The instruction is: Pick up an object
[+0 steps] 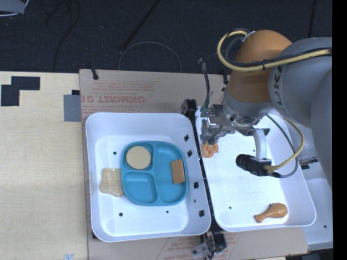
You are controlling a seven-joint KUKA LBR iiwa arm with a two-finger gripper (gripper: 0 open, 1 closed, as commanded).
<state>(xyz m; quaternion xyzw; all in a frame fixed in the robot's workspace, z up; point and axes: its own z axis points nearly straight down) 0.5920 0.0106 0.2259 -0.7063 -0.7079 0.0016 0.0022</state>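
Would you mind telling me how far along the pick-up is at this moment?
Done: the hand has reached the right bin's left edge, right above the small orange ring. In hand: nothing clearly; whether it grips the ring cannot be told. Left: securing and lifting an object. The drumstick-shaped piece lies untouched near the front.

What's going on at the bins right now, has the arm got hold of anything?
The arm's gripper is low over the right bin, at its left edge beside the divider. A small orange ring-shaped piece sits right at the fingertips, but I can't tell whether it is actually gripped. A toy drumstick lies near the right bin's front corner. In the left bin, a blue divided tray carries a round cracker and a brown slab, with a pale piece beside it.
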